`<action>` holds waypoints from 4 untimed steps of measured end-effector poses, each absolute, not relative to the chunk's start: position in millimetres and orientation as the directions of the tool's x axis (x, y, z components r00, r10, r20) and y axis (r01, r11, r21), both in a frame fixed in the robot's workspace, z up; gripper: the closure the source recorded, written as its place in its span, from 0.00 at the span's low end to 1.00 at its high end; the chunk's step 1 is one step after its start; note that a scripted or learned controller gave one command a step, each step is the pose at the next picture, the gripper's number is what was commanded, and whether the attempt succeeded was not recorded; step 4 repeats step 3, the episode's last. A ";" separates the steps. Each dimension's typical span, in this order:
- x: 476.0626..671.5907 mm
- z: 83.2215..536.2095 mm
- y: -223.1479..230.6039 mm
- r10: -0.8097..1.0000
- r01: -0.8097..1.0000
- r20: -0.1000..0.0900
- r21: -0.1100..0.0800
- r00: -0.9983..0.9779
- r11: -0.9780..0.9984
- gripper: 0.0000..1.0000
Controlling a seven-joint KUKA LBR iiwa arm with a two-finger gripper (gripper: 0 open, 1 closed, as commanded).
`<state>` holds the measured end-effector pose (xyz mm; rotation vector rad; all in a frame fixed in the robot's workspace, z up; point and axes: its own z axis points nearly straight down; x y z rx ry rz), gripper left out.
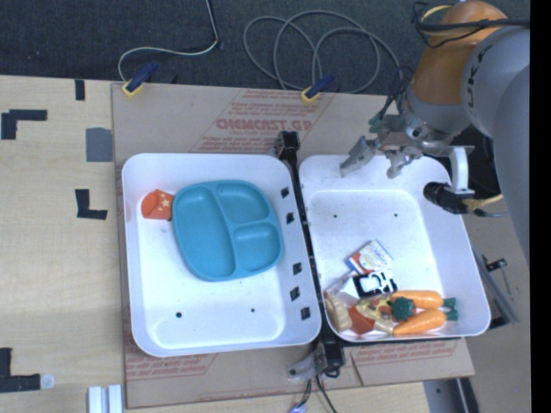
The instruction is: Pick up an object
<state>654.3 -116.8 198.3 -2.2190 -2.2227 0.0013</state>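
The gripper (379, 157), fingers spread and holding nothing, hangs over the right white bin (448, 231) at its 12 o'clock rim. The two orange plastic carrots (415, 311) lie crowded at 5 o'clock; closing there may snag neighbouring packets.

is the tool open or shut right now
Open. The tool hangs over the right bin's far rim, its two fingers spread apart with only white bin showing between them.
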 end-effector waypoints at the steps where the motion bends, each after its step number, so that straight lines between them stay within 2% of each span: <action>1: 602.0 183.7 -82.2 1.000 1.000 0.000 -0.002 -0.002 0.002 0.00; 2: 551.2 183.9 -88.8 1.000 1.000 0.000 -0.002 -0.001 0.001 0.00; 3: 539.1 89.7 -103.1 1.000 1.000 -0.005 0.012 0.000 0.000 0.00; 4: 539.1 89.7 -103.1 1.000 1.000 -0.005 0.012 0.000 0.000 0.00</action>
